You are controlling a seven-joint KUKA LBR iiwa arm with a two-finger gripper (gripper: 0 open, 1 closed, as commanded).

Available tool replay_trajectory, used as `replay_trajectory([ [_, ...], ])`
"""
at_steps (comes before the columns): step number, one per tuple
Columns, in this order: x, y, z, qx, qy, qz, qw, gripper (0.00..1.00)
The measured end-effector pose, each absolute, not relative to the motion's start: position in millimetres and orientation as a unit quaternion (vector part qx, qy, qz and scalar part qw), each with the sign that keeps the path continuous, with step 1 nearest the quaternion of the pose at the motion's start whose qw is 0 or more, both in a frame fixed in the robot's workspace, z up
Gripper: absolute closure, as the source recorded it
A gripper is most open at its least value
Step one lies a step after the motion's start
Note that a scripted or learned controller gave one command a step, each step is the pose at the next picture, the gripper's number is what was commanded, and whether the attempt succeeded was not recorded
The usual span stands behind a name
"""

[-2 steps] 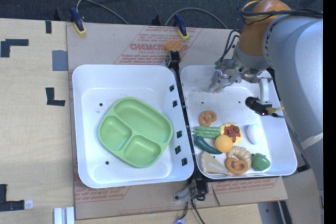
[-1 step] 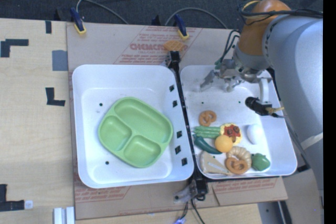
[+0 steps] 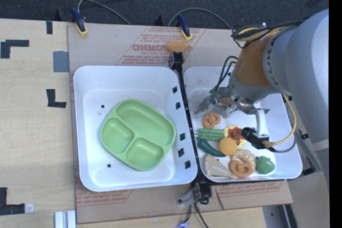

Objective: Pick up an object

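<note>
- The claw (image 3: 209,105) is low in the right bin (image 3: 286,168), near the bin's left wall. Its grey fingers are seen at a slant and partly masked by the wrist; how far apart they stand cannot be judged, and nothing is visible between them.
- Just below the claw lies a small pretzel (image 3: 211,120), the closest candidate for pickup. It appears to be apart from the fingertips, though contact cannot be ruled out.
- Further below lie a green vegetable piece (image 3: 211,134), an orange ball (image 3: 227,146), a red-and-yellow item (image 3: 236,132), a larger pretzel (image 3: 241,168) and a green round piece (image 3: 265,165), packed closely.
- Risk: the pretzel is flat and small; fingers closing slightly off-centre would likely push it aside rather than grip it.
- Risk: a descent drifting toward the cluster could catch two items or wedge a finger against a neighbour.
- Risk: the divider wall (image 3: 184,109) lies just left of the claw; lateral motion there may strike it.
- Well to the left, the other bin (image 3: 85,115) holds a green divided plate (image 3: 138,134), uninvolved.
</note>
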State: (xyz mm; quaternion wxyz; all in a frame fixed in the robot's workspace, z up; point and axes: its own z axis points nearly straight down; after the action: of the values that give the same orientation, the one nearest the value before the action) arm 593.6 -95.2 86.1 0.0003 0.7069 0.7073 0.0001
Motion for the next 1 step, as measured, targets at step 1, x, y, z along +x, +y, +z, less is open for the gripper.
replay_trajectory([
  [1,594.8,-96.1,96.3,0.707,0.707,0.0009,0.003,1.0],
])
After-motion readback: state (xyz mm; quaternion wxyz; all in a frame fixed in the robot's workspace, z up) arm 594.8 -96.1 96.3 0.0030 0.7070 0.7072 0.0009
